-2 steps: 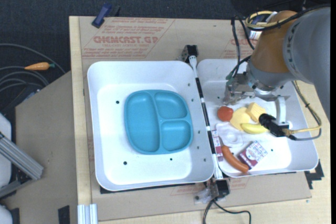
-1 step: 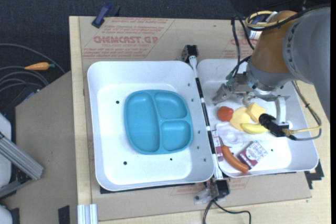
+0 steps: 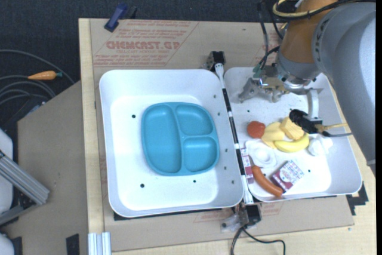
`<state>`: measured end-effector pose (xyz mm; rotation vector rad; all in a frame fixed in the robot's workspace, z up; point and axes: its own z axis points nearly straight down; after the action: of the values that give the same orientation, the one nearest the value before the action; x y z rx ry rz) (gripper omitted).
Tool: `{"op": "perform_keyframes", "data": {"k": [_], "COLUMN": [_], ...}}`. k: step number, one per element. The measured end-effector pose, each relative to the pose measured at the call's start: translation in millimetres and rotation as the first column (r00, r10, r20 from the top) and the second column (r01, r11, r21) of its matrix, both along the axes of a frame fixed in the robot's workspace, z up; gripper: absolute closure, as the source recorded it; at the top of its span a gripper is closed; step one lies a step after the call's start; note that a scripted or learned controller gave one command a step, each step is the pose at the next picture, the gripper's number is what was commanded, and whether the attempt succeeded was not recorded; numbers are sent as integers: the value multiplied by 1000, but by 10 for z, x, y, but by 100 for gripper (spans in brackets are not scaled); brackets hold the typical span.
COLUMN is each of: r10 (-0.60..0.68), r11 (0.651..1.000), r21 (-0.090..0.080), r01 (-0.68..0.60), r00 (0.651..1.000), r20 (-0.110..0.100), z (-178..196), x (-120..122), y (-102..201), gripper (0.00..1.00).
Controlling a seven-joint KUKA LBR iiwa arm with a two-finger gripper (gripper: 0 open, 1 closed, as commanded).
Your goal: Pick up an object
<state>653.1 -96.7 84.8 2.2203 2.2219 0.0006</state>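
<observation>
**Nothing lifted yet: gripper at the far end of the right bin**

Starting at the near edge of the right bin [image 3: 337,167]: a sausage [image 3: 267,181] lies by the near-left corner, with a dark red packet [image 3: 289,174] just beside it. A step farther in sits a small white cup [image 3: 262,156]. Then come the yellow bananas [image 3: 287,137] mid-bin, with a red tomato [image 3: 256,128] just beside them toward the left wall. All of them rest on the bin floor.

Farther on, my gripper [image 3: 262,91] hangs near the bin's far-left corner, over bare white floor and apart from every piece. How wide it stands I cannot tell from here, and I see nothing caught in it.

Across the divider, the left bin [image 3: 119,128] carries a blue divided plate [image 3: 179,137].

My call: the whole pick lies ahead. I have to choose a piece, descend, close and lift.
</observation>
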Motion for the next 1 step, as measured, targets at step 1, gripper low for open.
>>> {"op": "perform_keyframes", "data": {"k": [1], "r10": [-1], "r11": [1000], "r21": [1], "r01": [1], "r00": [1000], "r20": [-3], "z": [-5], "x": [-544], "y": [54], "gripper": [0]}}
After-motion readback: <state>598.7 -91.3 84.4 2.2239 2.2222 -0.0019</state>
